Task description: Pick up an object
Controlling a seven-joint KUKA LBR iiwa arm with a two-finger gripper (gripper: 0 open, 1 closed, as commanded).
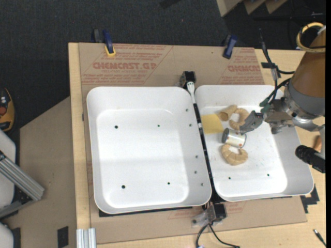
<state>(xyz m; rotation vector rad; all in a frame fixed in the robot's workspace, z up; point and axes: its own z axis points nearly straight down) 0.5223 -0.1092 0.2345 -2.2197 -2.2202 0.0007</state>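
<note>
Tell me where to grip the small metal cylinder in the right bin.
Grip the metal cylinder across its round side walls, coming straight down. It seems to lie on its side, and a croissant-like pastry crowds its near side, so the fingers probably fit best across its width.

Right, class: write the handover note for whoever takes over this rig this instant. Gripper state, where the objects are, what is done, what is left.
Gripper: low over the right bin, among the objects; nothing visibly between its fingers, open or shut unclear.
Objects, all in the right bin: yellow sponge by the left wall, small metal cylinder in the middle, one tan pastry-like piece above it, another below.
Done: arm is over the objects.
Left: grasp one and lift it.
</note>
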